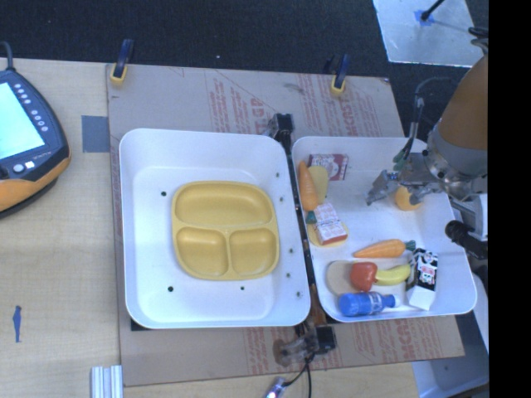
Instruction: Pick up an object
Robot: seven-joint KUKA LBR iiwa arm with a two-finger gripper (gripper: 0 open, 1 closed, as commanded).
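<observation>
Gripper [397, 191] low in right bin [365, 149], jaws around small orange-yellow fruit [406, 198]; yellow divided tray [224, 229] in left bin [141, 222].

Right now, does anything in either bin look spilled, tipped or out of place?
Nothing spilled or broken. The toys in the right bin lie jumbled, a carrot leaning against the left wall. The yellow tray sits flat in the left bin. The hand is beside a small orange item.
</observation>
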